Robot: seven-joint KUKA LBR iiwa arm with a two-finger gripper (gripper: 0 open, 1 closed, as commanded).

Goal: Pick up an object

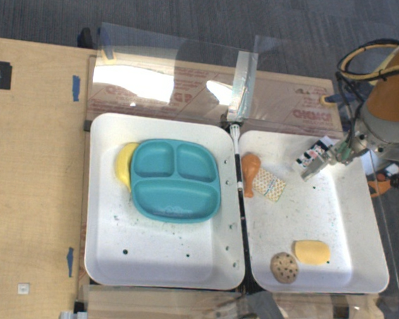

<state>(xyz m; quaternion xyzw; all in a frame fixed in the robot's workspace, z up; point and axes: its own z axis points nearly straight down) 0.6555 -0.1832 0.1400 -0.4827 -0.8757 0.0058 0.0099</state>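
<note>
Bins: left bin (103, 202) holds teal divided plate (175, 180) over something yellow (123, 163), perhaps a banana; right bin (341, 227) holds cookie (284, 267), yellow block (312, 252), orange piece (249, 169), patterned packet (270, 187). Gripper (313, 160) state unclear; cardboard lettering unreadable.

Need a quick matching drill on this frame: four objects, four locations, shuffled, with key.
Things:
1. Teal plastic divided plate
2. Orange carrot-shaped toy
3. Round brown speckled cookie
4. Yellow piece tucked under the plate

Places:
A. Right bin, near front edge, beside the pale yellow block
B. Left bin, at the plate's left side
C. Left bin, middle
D. Right bin, against the divider wall

Pairs: 1-C, 2-D, 3-A, 4-B

The hand hovers over the right bin's far part.
</note>
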